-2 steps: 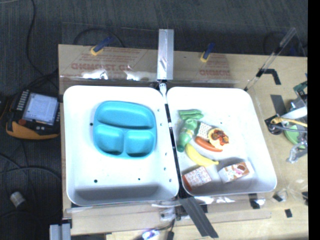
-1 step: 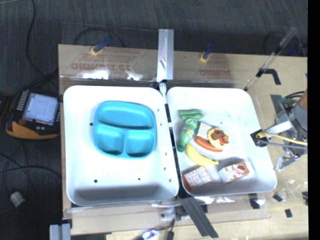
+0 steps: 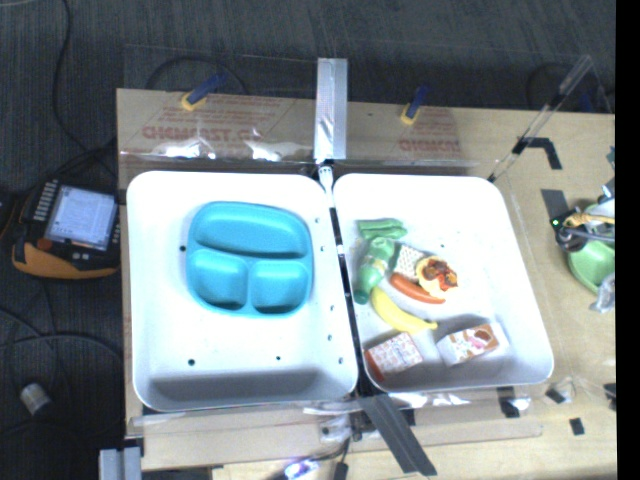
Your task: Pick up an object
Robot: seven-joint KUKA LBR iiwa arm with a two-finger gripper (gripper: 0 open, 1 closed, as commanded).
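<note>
Banana (image 3: pixel 398 313) lies exposed among clustered toys (image 3: pixel 432 273) in right bin (image 3: pixel 522 268): likeliest pick, I judge. My grip state: cannot tell.

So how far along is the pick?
Nothing looks done: the banana and the other toy food all lie in the right bin, and the blue tray sits in the left bin. Nothing is in hand. Approach, grasp and lift are all left.

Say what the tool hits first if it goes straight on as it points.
Tool heading is unreadable at the right edge. If leftward, likely the right bin's rim first; height unclear.
</note>
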